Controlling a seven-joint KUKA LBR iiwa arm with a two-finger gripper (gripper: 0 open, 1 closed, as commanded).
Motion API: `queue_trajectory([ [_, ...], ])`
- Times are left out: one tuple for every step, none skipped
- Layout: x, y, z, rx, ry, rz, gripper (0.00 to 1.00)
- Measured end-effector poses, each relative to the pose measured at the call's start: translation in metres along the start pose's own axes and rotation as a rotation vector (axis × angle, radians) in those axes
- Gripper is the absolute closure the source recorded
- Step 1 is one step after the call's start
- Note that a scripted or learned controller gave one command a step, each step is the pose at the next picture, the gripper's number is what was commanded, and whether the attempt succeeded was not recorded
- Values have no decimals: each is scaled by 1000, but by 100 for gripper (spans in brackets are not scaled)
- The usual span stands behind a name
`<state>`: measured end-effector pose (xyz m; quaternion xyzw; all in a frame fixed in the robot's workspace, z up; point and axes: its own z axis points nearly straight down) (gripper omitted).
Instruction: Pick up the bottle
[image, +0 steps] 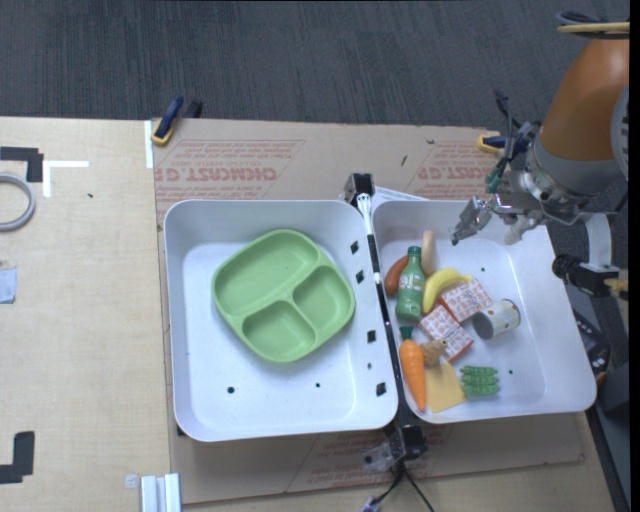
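My arm (590, 100) reaches in from the right, orange band up top. My gripper (488, 222) hangs low, fingers spread apart, nothing between them.

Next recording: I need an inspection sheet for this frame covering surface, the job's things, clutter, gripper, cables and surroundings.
Surface: cardboard-covered bench bearing two white bins side by side, left bin and right bin.
Job's things: green bottle lying in the right bin near the divider, among other items.
Clutter: carrot, banana, two red-patterned packets, small can, pea pod, yellow wedge; green divided plate in the left bin.
Gripper: gripper above the right bin's far edge, apart from the bottle, nothing between its fingers.
Cables: black cable at the bench's near edge.
Surroundings: dark floor; blue clamp at the far edge.
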<state>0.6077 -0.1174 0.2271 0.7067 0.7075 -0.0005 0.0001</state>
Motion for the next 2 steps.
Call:
queue_trajectory([
  [0,0,-9,0,-1,-1,100],
  [-41,-38,-18,2,0,97,100],
])
